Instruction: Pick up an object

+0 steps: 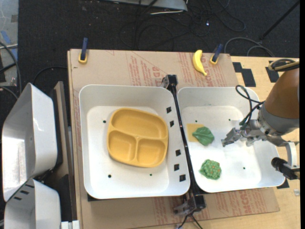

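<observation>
Nothing picked yet, as far as you can judge; the gripper [228, 140] hangs low over the right bin [248, 181], reaching in from the right, and no object sits between its fingers; the fingertips look pressed close together, though they are small and dark against the white floor, so treat that as a likely reading, not a sure one.

Candidates for the pick, both in the right bin: a green leafy piece [204, 135] just left of the gripper, near but apart from it, with a pale yellow flat patch [191, 129] at its left edge; a green knobbly lump [210, 169], broccoli-like, further toward the near wall, well clear of the fingers. You would judge the leafy piece the closer target; what remains is the whole of it: close on an object, lift, and show it clear of the bin floor.

Left bin [90, 142] holds a yellow divided tray [137, 137], lying flat, three compartments, nothing in them. A yellow banana [199, 62] lies on the board [143, 66] behind the bins, outside both.

Writing: red print on the cardboard board, upside down from this view; it repeats along the far and near strips; too faint and inverted for you to read with confidence; no other labels legible.
</observation>
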`<state>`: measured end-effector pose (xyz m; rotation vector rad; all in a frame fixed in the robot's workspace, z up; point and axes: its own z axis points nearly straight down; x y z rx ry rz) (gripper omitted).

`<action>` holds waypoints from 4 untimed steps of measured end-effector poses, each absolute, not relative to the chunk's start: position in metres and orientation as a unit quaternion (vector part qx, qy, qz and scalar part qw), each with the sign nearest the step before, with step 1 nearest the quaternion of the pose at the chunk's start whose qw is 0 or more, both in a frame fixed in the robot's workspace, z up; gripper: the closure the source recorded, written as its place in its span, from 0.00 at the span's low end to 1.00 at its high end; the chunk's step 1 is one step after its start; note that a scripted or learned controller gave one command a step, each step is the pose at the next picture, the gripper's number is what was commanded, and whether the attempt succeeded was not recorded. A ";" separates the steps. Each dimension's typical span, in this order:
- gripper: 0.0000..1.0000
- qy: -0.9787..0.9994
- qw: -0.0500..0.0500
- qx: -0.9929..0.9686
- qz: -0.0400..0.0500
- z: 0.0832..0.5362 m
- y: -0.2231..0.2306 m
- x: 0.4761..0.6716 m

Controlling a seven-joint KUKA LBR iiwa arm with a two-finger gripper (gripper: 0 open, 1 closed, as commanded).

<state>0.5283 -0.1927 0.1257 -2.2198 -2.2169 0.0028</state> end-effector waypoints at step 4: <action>1.00 -0.707 -0.002 -0.708 -0.001 0.190 -0.202 0.524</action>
